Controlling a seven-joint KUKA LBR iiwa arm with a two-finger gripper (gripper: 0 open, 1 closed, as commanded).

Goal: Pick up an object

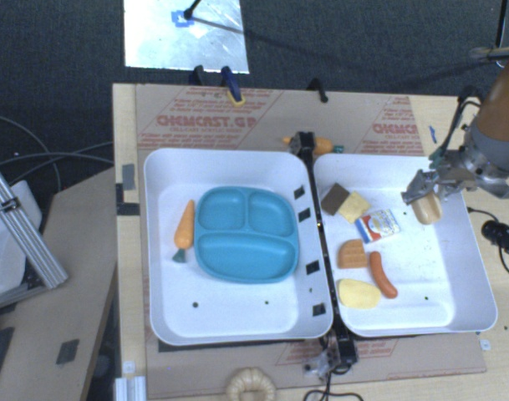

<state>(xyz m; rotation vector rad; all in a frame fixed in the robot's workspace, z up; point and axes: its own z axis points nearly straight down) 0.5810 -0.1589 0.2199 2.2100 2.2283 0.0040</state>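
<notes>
Tan piece (427, 210) — in gripper (425, 192)

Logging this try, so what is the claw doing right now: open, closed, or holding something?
Claw: closed on a tan potato-like piece that hangs between its fingers, above the right bin.

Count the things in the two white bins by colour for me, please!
Blue: 1, the plate
Orange: 3, carrot, sausage, toast
Yellow: 2, cheese, potato
Brown: 1, block
Tan: 1, piece
White: 1, carton
Total: 9
</notes>
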